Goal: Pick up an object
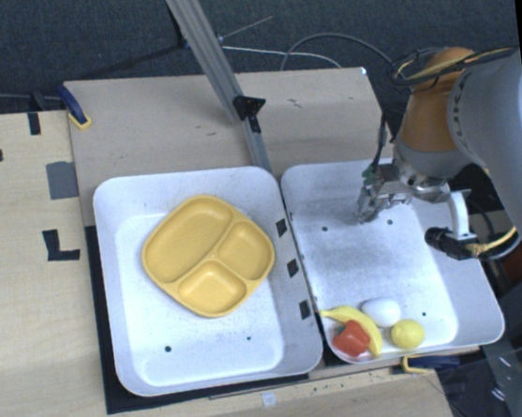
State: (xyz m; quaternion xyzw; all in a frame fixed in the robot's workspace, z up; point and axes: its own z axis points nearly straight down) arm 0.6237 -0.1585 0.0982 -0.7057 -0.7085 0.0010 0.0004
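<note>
A yellow three-compartment plate [208,254] lies in the left bin [138,359]. At the front of the right bin [462,306] sit a yellow banana [359,318], a red item [352,338], a white egg-shaped object [381,311] and a small yellow ball [408,333], all close together. My gripper [370,206] hangs low over the back of the right bin, far from that cluster, with nothing visibly between its fingers.
A slanted metal rod [209,53] runs from the top down to the seam between the bins. The wooden bench [23,270] carries black tape marks at the left. Bare bin floor lies between the gripper and the fruit cluster.
</note>
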